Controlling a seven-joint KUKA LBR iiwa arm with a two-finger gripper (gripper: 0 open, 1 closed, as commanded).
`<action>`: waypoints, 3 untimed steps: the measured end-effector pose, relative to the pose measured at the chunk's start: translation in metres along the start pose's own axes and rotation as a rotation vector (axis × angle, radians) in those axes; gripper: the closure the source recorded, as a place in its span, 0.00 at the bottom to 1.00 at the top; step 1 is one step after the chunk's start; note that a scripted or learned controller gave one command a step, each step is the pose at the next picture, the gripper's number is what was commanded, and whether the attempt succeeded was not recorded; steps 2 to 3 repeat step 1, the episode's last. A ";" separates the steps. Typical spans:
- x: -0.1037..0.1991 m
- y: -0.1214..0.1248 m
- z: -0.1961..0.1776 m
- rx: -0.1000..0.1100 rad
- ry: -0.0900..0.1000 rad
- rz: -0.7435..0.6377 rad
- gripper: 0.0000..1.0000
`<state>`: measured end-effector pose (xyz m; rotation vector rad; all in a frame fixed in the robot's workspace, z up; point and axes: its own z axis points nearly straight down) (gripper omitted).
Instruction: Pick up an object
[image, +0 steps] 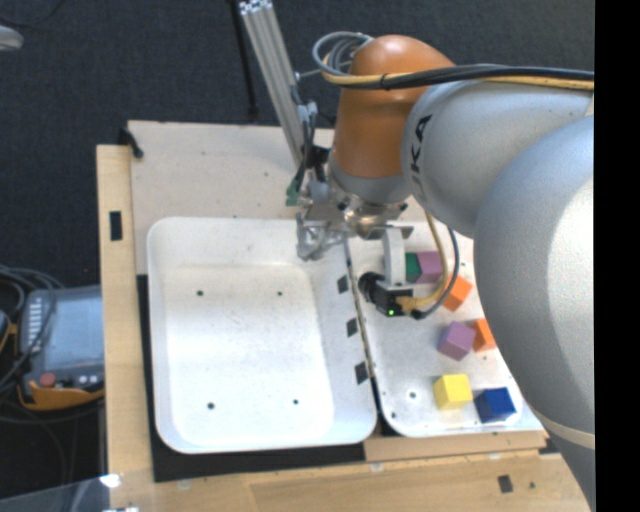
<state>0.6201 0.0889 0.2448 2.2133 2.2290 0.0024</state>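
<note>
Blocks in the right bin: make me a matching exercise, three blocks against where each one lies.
Blocks:
1. yellow block
2. blue block
3. green block

Places:
A. up beside the gripper mount, near the bin's far end
B. nearest the bin's front edge, right of its neighbour
C. front of the bin, just left of the blue one

Pairs: 1-C, 2-B, 3-A
</note>
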 end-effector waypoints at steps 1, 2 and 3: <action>-0.003 0.000 0.000 0.001 -0.002 0.004 0.00; -0.003 0.000 0.000 0.001 -0.002 0.004 0.00; -0.003 0.000 0.000 0.001 -0.002 0.004 0.00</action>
